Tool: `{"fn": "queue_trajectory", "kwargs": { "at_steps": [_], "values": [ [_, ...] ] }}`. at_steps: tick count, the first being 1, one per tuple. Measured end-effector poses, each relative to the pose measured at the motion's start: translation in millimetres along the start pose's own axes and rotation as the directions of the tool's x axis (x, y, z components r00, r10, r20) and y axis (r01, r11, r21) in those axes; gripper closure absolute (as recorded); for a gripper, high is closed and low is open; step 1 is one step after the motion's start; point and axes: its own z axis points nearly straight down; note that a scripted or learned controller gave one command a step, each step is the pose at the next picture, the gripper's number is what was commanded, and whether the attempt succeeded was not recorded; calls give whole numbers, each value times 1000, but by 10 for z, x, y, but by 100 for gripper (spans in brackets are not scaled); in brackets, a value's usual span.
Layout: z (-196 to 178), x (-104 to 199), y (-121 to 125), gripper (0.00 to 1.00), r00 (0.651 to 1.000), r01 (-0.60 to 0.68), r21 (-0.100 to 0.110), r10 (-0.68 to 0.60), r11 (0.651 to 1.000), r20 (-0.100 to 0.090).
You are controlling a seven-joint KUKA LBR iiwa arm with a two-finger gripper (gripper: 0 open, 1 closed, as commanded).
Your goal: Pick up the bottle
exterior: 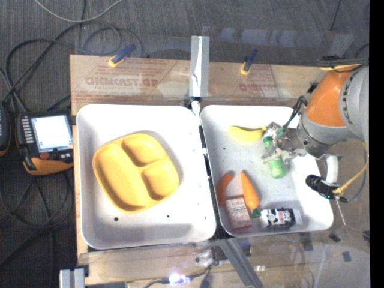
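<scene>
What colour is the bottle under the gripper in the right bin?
Green, with a pale top; the bottle sits just below the gripper. Seen best in the camera view.

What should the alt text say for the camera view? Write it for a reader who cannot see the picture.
A grey and orange robot arm reaches from the right, its gripper over a small green bottle in the right white bin. That bin also holds a banana, a carrot, an orange-capped bottle and a small dark carton. The left bin holds a yellow divided plate.
</scene>
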Motion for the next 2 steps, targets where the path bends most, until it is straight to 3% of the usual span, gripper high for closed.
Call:
{"fn": "queue_trajectory", "kwargs": {
  "at_steps": [1, 2],
  "values": [
    [-770, 223, -44, 100, 999, 54, 0, -54, 999, 2],
    [-1479, 347, -130, 100, 1000, -9, 0, 9, 1000, 4]
  ]
}}
